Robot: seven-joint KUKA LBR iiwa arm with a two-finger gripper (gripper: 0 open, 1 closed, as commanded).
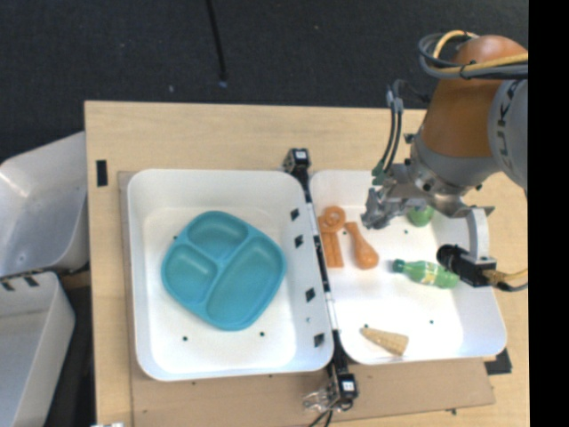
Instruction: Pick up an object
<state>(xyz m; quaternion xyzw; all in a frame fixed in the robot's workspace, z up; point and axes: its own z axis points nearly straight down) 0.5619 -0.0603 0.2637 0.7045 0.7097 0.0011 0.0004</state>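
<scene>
Dark floor lies all around the wooden counter [107, 132], and two white bins sit on it side by side. At the far left, off the counter, stands a big white tub [40, 207]. The left bin [142, 327] holds a blue plate [224, 269] with three dips in it. The right bin [480, 327] holds the small things. First come two orange toys close together, one with a ring on top [332, 234] and one shaped like a spoon [362, 247]. Lower down, near the front wall, lies a tan cone [386, 339]. Next is a green bottle [425, 273] lying on its side, and a small green lump [420, 213] peeks out under the arm.

The pincer [377, 212] hangs low, just beside the orange spoon and a bit behind it. I cannot tell how its tips stand, and I see nothing between them.

I think the spoon toy is the nearest thing to grab. To do it well, the pincer should go right over the toy's thin part, come straight down, squeeze gently, then lift slowly. It should stay away from the ring toy so it does not bump it.
</scene>
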